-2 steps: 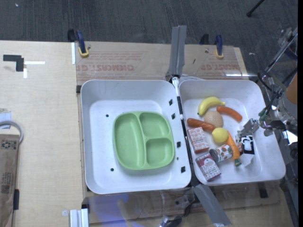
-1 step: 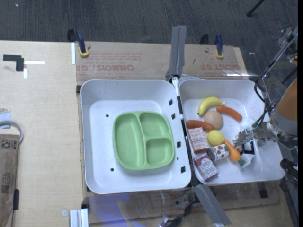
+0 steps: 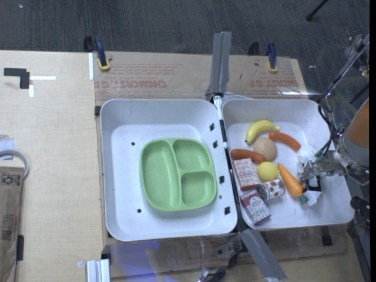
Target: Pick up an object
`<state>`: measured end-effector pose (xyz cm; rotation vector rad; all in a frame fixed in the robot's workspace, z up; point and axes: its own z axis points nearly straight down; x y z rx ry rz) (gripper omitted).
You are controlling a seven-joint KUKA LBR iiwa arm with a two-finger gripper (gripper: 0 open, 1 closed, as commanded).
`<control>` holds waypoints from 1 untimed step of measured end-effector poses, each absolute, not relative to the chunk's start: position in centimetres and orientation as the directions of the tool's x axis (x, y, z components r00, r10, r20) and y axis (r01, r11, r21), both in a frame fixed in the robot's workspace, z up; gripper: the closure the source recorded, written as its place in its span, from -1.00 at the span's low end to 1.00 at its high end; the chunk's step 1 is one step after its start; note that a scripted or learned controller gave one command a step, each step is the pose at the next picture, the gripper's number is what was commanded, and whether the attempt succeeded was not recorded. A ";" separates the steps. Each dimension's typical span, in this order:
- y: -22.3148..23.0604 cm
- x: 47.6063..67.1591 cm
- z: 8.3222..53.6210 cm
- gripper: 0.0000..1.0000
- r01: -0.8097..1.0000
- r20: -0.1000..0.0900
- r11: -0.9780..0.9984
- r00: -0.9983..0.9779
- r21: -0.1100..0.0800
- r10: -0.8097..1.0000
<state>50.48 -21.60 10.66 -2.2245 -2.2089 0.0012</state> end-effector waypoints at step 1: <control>-19.1 47.9 22.1 1.00 0.994 0.000 0.113 -0.113 -0.003 0.994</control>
